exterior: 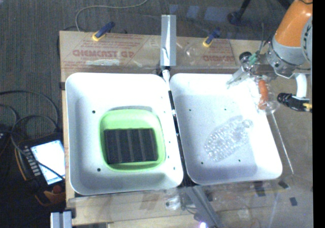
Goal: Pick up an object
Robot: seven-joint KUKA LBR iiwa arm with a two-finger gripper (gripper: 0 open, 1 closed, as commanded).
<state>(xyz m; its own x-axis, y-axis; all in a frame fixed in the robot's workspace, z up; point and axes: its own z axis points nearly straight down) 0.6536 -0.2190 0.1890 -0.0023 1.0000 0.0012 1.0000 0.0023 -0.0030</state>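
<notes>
Down on the bench sit two shallow white bins, and the right bin [264,171] serves as the landmark for everything else. Lying on its floor, a little toward its near edge and roughly midway across, is a clear plastic bottle [227,139], on its side with the neck pointing toward the bin's far right corner; its surface looks ribbed or bubbled, and it is hard to make out against the white. Just left of the right bin, sharing a rim with it, is the left bin [81,95], which holds a green tray [133,143] with a dark slatted inset. Above the right bin's far right corner hangs the gripper [264,97], carried by the grey arm [292,34] with its orange band. An orange-tipped part of the gripper shows near the bin's right rim, well apart from the bottle. I cannot tell how the jaws stand, since that part of the view is small and cluttered. Beyond the right bin's far rim, two blue and yellow clamps [210,37] pin a cardboard sheet [106,54] to the bench.
</notes>
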